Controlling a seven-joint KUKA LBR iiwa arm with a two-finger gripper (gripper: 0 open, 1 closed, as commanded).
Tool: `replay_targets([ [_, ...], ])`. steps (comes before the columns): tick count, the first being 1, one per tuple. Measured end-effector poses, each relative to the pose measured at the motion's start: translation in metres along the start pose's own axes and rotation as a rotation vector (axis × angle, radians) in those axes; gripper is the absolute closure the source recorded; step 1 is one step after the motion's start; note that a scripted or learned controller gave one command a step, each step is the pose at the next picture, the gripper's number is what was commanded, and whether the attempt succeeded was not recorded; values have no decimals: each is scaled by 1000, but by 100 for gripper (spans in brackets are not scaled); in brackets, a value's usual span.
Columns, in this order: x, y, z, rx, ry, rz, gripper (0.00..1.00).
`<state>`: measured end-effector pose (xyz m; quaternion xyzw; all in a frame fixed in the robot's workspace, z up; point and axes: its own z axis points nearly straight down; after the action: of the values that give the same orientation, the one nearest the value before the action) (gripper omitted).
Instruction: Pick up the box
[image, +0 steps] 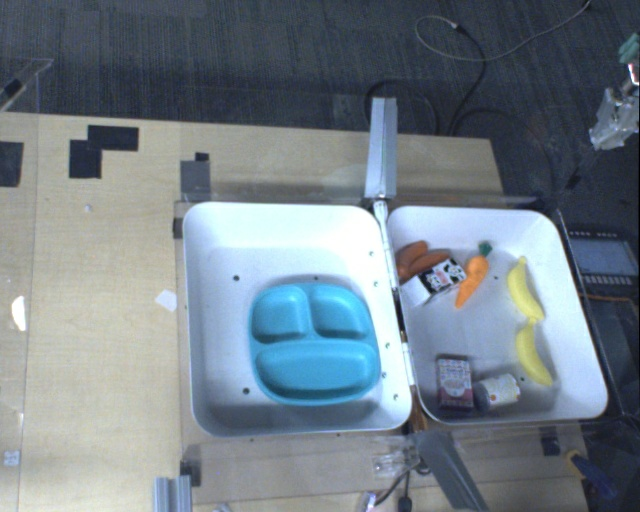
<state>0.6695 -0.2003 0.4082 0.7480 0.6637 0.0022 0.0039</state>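
A dark maroon box lies flat near the front edge of the right bin. Touching its right side is a small white and grey box. A third small carton, white with black print, lies toward the bin's back left, next to the carrot. At the top right edge of the view, a pale grey part of my gripper hangs over the dark floor, well behind and to the right of the right bin and far from all the boxes.
The right bin also holds an orange carrot, a brown sausage and two yellow bananas. A blue divided plate sits in the left bin. A metal post stands behind the bins.
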Motion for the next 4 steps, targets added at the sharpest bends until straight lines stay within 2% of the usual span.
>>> replay_targets([
  [1,2,1,-13,-7,-2,-7,100],
  [2,2,0,-22,2,0,43,100],
  [3,26,-3,41,2,1,-110,100],
  [4,-3,1,-8,0,0,-107,100],
])
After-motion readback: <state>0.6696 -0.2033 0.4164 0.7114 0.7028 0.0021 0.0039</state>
